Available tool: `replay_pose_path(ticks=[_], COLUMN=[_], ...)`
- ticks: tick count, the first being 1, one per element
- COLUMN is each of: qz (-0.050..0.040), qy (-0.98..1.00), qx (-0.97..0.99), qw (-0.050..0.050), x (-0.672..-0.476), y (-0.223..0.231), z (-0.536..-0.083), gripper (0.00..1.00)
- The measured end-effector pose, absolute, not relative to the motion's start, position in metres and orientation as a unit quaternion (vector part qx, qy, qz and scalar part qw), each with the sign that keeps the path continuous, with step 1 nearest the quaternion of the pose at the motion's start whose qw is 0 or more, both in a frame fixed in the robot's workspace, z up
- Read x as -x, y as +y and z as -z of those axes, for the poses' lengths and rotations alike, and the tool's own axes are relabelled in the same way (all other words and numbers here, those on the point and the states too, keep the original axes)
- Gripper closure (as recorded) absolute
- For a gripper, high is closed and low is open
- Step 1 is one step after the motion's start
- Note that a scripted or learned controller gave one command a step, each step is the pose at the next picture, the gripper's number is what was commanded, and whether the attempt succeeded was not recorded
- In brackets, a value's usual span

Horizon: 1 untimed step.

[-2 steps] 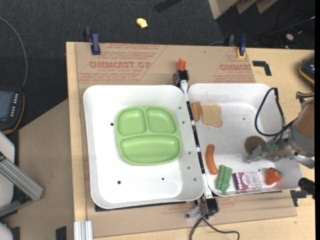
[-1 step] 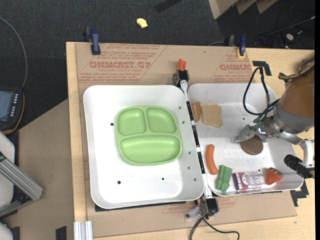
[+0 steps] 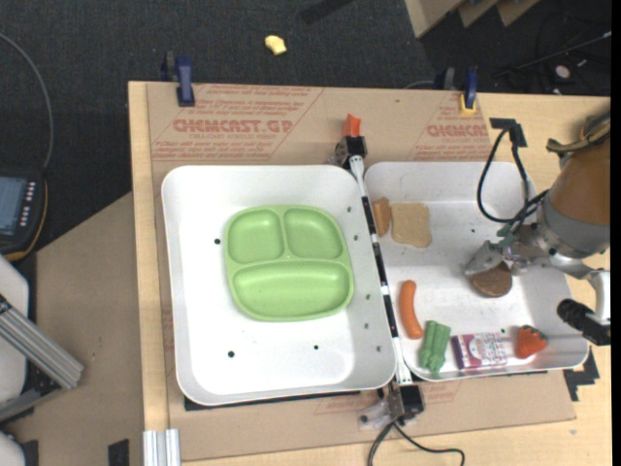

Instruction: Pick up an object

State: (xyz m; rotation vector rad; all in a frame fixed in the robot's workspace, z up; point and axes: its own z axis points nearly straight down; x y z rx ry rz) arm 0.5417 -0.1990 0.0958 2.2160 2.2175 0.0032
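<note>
Brown round cookie-like object (image 3: 492, 282) lies in your right white bin (image 3: 456, 187), touching the hand (image 3: 493, 260) poised right above it; you cannot tell the hand's state. Green divided plate (image 3: 287, 262) occupies the left bin (image 3: 194, 289).

**Right bin crowded low, open in the middle**

The left bin (image 3: 194, 260) has bare floor around the green plate (image 3: 288, 261). In the right bin (image 3: 437, 187), toast (image 3: 410, 224) sits upper left, while a sausage (image 3: 410, 308), green toy (image 3: 435, 346) and packet (image 3: 482, 349) line the lower edge. The arm (image 3: 582, 197) and its cable (image 3: 500, 178) block the right side.
</note>
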Motion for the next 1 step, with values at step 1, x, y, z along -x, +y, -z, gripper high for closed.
replay_pose_path(ticks=[1], qz=[-0.0012], qy=[0.71], qx=[-0.704], qw=[0.002], x=[-0.5708], y=[-0.1213], z=[-0.0856], gripper=[1.0])
